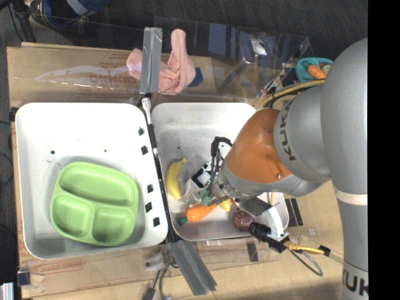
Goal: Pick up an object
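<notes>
The right bin (200, 120) holds a yellow banana (175, 177) near its left wall, an orange carrot (201, 212) with a green end near the front wall, and a dark red round object (242, 220) at the front right. My gripper (209, 189) reaches down into this bin between the banana and the carrot, just above the carrot. Its tips are mixed in with small dark and white parts there. The orange wrist band (259, 152) and grey arm cover the bin's right half.
In the left bin (37, 136) lies a green divided tray (95, 203). A pink cloth (169, 64) rests behind the bins. A divider with black clips (150, 167) separates the two bins. Cables trail at the front right (300, 250).
</notes>
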